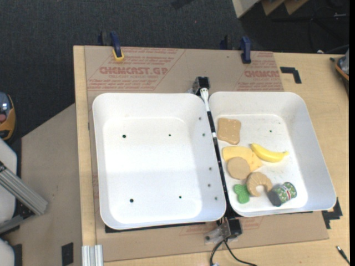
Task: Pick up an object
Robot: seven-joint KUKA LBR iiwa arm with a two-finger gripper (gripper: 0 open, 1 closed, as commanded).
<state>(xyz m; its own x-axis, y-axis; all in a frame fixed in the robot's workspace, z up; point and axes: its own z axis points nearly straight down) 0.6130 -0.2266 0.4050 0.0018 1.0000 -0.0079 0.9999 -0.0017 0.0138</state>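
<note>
two white bins sit side by side on a brown board (166, 65) with red print. the left bin (102, 148) shows a bare floor with four small dark dots. the right bin (313, 148) holds all the loose things, gathered from its centre toward 6 o'clock.

a slice of toast (229, 130) lies at about 10 o'clock from the bin's centre. a banana (269, 153) lies near the centre, its tip pointing toward 3 o'clock. just beside it at 9 o'clock is a flat yellow piece (242, 153), partly covered by a round tan disc (238, 168) that overlaps its lower edge. at 5 o'clock from the disc is a tan ring-shaped piece (258, 183); whether it is a bagel or a doughnut is hard to make out. a small green thing (242, 193) touches it on the 9 o'clock side, too small to name. a can (283, 193) with a green label lies on its side at 5 o'clock in the bin, touching or nearly touching the ring.

two blue clamps (116, 45) (245, 49) grip the board's 12 o'clock edge. a black clip (201, 84) sits at the top of the seam between the bins; the fitting at the seam's 6 o'clock end (228, 229) is blurred, with a cable trailing off the lower edge. a metal rail (22, 190) is cut off at 8 o'clock.

the pincer's state cannot be told.
</note>
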